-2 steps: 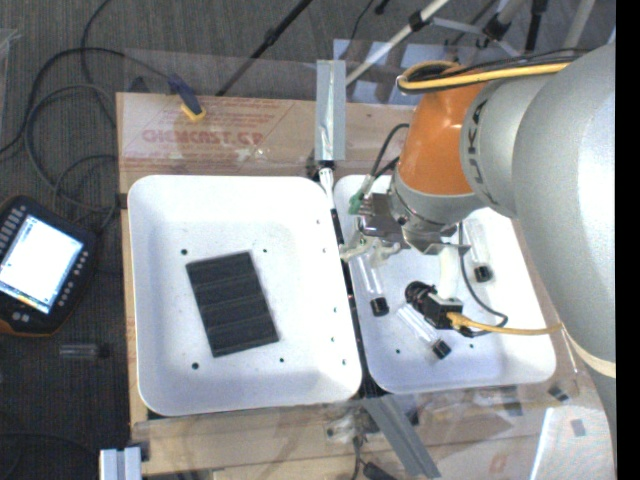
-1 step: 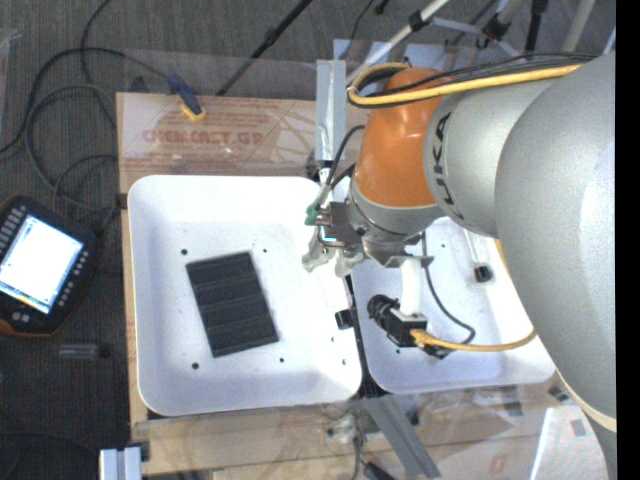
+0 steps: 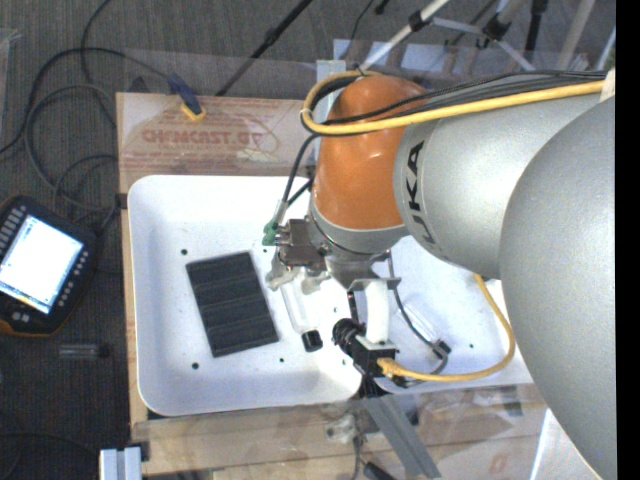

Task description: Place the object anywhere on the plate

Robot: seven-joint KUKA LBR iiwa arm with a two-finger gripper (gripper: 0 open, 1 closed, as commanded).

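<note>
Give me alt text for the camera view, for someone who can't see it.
A grey and orange arm reaches from the right over a white bin, its hand low beside a dark ribbed plate. A small black object lies nearby.

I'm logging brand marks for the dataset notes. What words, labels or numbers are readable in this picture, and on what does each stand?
"KUKA": black letters running down the grey arm, only partly in view below the orange band.
Faded red print on the brown board behind the white bin: too washed out to read.
The lit screen of the handheld pendant at left: too small and blurred to read.
The dark ribbed plate: bears no text.
</note>
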